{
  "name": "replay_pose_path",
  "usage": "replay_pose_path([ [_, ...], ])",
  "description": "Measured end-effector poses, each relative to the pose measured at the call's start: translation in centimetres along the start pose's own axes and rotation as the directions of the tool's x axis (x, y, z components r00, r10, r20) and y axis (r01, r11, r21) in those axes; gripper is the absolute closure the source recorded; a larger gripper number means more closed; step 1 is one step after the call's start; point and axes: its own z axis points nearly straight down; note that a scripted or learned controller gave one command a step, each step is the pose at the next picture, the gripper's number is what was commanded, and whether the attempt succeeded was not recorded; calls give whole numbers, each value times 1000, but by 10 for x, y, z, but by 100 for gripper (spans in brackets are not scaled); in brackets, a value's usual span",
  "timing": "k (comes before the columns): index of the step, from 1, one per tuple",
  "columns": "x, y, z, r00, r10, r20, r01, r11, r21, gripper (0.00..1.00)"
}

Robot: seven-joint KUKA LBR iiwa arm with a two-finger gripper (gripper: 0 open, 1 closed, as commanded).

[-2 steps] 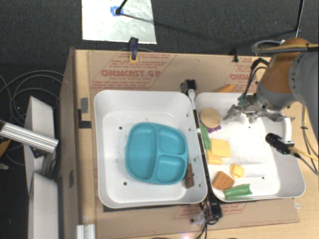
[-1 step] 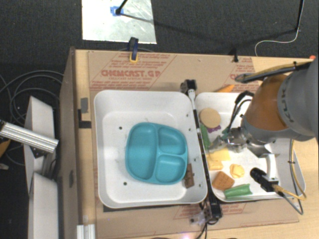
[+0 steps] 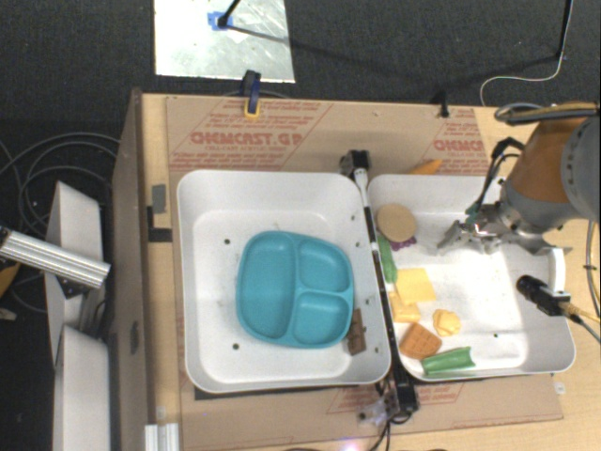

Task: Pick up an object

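Observation:
The right bin holds several small items along its left side: a tan round disc over a purple piece, a thin green stick, a yellow square, a small yellow lump, an orange waffle-like piece and a green pod. My gripper hangs low over the upper middle of that bin, to the right of the tan disc and apart from it. Nothing shows in its grasp.
The left bin holds a blue divided plate, and a brown piece lies by the divider. An orange item sits on the cardboard behind the right bin. The arm's body covers that bin's far right corner.

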Motion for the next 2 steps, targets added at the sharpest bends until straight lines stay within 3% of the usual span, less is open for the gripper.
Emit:
replay_pose_path([
  [1, -26, -80, 4, 1000, 3, -6, -3, 1000, 14, 0],
  [2, -1, 18, -35, 1000, -9, -3, 9, 1000, 0, 0],
])
